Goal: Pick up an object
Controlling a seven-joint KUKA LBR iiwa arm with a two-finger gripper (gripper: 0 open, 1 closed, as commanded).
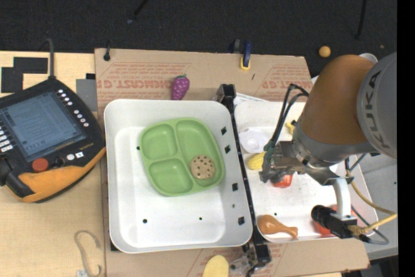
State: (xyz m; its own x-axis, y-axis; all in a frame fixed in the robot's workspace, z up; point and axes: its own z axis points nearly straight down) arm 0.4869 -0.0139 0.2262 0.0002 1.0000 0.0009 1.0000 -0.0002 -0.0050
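Red thing under the claw in the right bin

The red object (283, 181) sits right beneath the gripper (275, 172), beside a yellow piece (256, 161); honestly can't tell its grip. Cookie (203, 167) rests in the green tray (162, 143), left bin (123, 139).

I observe through one fixed camera above the surface (58, 217), angled down over both bins, left bin (130, 217) and right bin (305, 214), at moderate range.

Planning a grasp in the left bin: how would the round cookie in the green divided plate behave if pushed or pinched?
The cookie looks like a flat, stiff disc, so it would probably slide, not roll. It looks small and likely light. The green plate's compartment walls would likely stop it and hinder a low pinch.
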